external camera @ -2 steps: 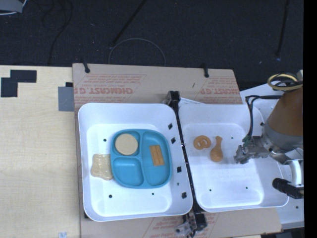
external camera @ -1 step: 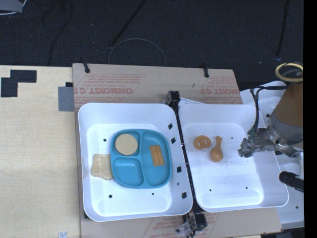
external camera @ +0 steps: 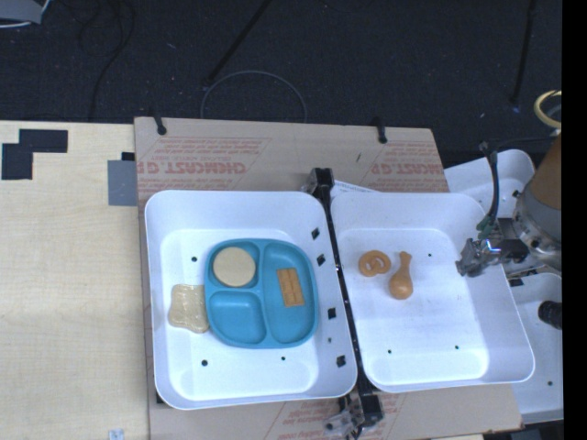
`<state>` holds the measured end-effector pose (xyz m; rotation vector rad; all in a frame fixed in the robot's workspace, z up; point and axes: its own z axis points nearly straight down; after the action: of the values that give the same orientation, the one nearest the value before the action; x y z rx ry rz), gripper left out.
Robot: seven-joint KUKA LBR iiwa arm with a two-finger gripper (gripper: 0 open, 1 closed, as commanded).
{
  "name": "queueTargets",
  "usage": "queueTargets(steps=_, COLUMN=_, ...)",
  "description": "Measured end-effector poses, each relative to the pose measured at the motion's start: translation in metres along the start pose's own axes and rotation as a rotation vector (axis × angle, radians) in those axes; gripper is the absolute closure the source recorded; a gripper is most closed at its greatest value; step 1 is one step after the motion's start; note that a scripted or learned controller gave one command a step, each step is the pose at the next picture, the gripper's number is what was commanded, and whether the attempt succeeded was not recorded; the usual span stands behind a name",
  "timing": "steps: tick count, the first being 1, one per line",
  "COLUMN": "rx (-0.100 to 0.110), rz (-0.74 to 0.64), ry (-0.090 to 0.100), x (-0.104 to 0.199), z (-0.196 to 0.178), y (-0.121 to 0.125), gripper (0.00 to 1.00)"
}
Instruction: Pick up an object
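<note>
The gripper (external camera: 472, 257) sits at the right edge of the right bin (external camera: 431, 360), low over its wall. It looks small and blurry, so I cannot tell how it is set, and nothing shows in its grip. Well to its left lie a brown toy drumstick (external camera: 402, 276) and a tan pretzel (external camera: 373, 264), just beside each other. The left bin (external camera: 174, 236) holds a blue tray (external camera: 260, 324) with a round cracker (external camera: 233, 266) and an orange bar (external camera: 291, 287). A pale bread piece (external camera: 188, 307) touches the tray's left side.

2 white bins (external camera: 174, 211), 1 blue tray (external camera: 260, 328), 5 toy foods: cracker, round, slice, pretzel, drumstick
</note>
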<state>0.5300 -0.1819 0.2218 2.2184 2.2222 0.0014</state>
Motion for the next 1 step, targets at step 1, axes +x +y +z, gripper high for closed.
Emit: queueTargets(steps=1, rx=0.002, rz=-0.003, ry=0.002, x=0.0532, z=-0.0103, y=0.0108, gripper=1.0)
